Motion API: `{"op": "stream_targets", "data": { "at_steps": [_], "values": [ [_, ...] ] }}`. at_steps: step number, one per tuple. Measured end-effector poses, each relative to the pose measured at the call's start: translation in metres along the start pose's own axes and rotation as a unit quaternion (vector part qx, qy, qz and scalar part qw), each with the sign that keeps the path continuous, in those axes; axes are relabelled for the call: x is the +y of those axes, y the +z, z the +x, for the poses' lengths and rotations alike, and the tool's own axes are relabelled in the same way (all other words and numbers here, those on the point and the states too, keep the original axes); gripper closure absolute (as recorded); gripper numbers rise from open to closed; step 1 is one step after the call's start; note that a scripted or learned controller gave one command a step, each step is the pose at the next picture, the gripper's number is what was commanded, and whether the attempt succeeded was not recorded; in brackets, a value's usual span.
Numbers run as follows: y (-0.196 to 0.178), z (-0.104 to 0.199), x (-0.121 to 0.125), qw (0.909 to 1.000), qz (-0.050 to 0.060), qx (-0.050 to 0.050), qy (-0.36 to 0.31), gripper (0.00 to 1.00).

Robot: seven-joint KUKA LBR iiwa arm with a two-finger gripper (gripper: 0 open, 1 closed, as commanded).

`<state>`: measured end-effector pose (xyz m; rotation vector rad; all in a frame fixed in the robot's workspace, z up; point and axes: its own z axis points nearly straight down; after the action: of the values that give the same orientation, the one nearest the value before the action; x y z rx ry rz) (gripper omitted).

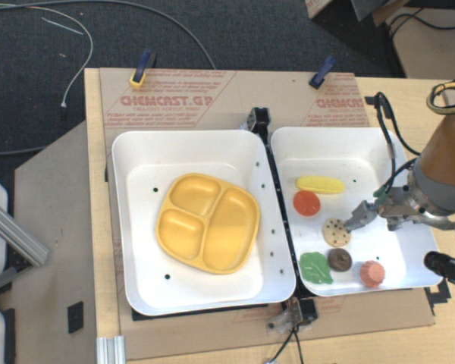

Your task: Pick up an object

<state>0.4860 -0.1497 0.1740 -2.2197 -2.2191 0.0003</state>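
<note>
The right bin (364,139) holds several small objects. A yellow banana-shaped piece (320,185) lies near the middle, with a red ball (307,203) just below it. A beige speckled disc (335,233) sits lower, and along the front wall are a green leafy piece (315,267), a dark brown round piece (340,260) and a pink piece (372,273). My gripper (362,217) reaches in from the right, low over the bin floor, its tip just to the upper right of the beige disc. Nothing is seen held in it.
The left bin (136,203) holds a yellow divided plate (208,222). A black clamp (258,118) sits between the bins at the back. Cables (390,139) run over the right bin's far corner. The arm body (444,173) covers the right bin's right wall.
</note>
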Motion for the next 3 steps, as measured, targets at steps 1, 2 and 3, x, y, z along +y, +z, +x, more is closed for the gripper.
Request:
{"op": "stream_targets", "data": {
  "at_steps": [1, 2, 3],
  "values": [
    [0.045, 0.007, 0.003, 1.0000, 0.002, 0.001, 0.000, 0.00],
    [0.032, 0.006, 0.004, 1.0000, -0.001, 0.000, 0.000, 1.00],
    [-0.014, 0.000, 0.009, 1.0000, -0.004, -0.002, -0.001, 1.00]
  ]
}}
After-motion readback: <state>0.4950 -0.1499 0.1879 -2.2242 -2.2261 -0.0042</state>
